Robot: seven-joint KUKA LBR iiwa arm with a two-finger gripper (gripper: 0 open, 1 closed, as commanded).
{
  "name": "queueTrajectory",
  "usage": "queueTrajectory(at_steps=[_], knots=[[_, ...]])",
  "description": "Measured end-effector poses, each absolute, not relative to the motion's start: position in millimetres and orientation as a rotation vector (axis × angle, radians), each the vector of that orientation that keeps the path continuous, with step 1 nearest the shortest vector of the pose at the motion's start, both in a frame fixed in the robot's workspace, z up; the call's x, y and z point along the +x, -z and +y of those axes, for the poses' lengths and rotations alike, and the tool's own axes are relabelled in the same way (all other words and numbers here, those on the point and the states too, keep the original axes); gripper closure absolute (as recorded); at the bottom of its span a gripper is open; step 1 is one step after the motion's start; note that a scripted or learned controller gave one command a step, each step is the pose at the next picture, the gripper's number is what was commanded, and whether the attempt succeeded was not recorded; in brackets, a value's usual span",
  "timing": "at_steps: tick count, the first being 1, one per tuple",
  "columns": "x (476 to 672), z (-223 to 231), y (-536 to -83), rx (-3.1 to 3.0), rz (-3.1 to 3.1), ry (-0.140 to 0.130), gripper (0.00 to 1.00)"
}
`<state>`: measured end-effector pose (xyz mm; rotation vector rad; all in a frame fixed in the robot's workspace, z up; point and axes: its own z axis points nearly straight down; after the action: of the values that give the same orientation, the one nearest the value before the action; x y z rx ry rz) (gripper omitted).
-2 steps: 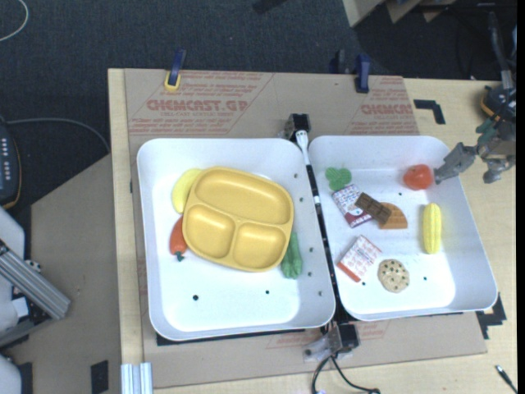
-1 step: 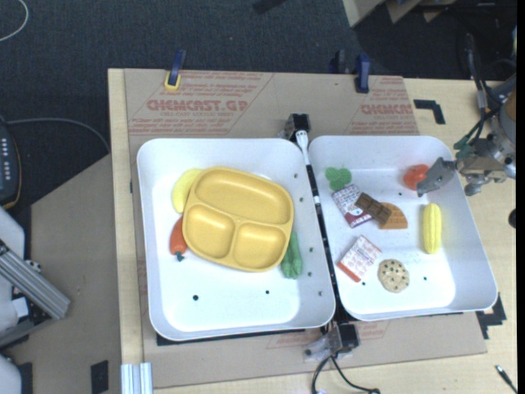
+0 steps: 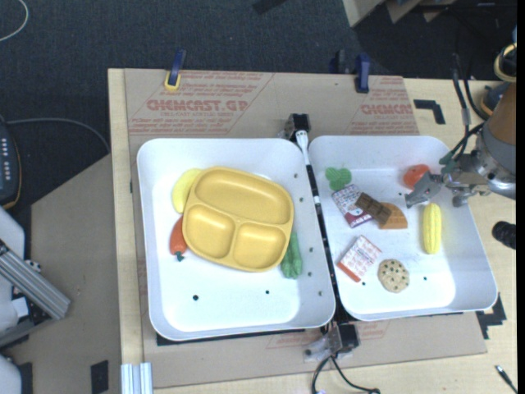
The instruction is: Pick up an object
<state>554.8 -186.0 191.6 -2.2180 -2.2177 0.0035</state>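
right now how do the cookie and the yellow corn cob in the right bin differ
The cookie is round, flat and tan with dark specks; the yellow corn cob is long, narrow and plain bright yellow. The cookie lies nearer the bin's front edge, the corn cob further back, just below the gripper. Both rest loose on the right bin's floor.

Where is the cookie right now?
The cookie lies in the right bin, near its front edge in the camera view, just right of the red-and-white packet and below the yellow corn cob.
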Motion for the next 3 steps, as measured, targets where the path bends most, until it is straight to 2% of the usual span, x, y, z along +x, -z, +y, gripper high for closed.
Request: queueTrajectory(at_steps=[2,3], knots=[[554.8,-196.3,-97.1,-2.229,-2.229,0.005,0.00],[557.5,-196.1,-111.2,-2.234,-2.234,0.015,1.00]])
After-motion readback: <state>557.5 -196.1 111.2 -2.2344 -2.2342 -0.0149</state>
